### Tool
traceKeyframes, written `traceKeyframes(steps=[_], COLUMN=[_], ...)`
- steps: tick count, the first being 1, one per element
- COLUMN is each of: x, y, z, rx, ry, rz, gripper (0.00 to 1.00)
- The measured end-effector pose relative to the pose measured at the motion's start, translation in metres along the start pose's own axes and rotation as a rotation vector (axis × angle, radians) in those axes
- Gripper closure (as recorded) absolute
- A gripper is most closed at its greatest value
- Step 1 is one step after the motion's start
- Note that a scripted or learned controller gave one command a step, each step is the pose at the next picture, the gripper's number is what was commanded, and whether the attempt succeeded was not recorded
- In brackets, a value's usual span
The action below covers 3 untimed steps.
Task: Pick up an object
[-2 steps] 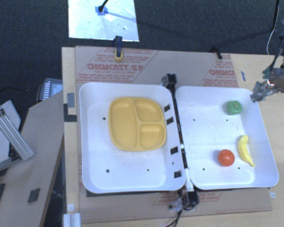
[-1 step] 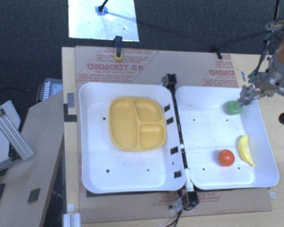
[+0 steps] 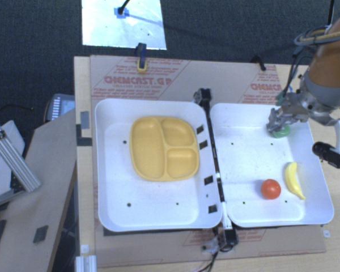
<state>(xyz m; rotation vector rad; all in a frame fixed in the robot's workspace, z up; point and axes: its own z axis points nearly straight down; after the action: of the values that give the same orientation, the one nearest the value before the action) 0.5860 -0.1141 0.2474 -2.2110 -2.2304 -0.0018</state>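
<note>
Green and only partly visible, a small object [image 3: 281, 131] lies in the far part of the right bin [image 3: 243, 152], directly under the gripper [image 3: 281, 122], which covers most of it. The gripper's metal fingers point down onto this green thing and appear to touch or straddle it, but from this slanted overhead view it cannot be told how far apart they stand, nor whether the object sits between them. The grey arm [image 3: 328, 72], with its orange band, reaches over the right bin's far right corner. Nearer the camera in the right bin, a red tomato-like ball [image 3: 271, 188] rests well apart from the gripper, and a yellow banana [image 3: 294, 180] lies just beside that ball, toward the right bin's right wall. Across the divider from the right bin, the left bin [image 3: 113, 152] holds a yellow plate [image 3: 163, 148] with three compartments, lying flat near its middle. Beyond the right bin's far edge, the brown board [image 3: 181, 81] under both bins shows red lettering.
</note>
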Motion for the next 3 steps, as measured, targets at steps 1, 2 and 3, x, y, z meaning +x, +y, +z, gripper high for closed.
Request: traceKeyframes(steps=[1, 2, 3], x=[0.059, 0.104, 0.153], y=[-0.012, -0.023, -0.036], z=[0.012, 0.008, 0.002], rx=[0.0, 0.0, -0.001], ry=[0.001, 0.001, 0.001], rz=[-0.001, -0.001, -0.001], gripper=[1.0, 1.0, 1.0])
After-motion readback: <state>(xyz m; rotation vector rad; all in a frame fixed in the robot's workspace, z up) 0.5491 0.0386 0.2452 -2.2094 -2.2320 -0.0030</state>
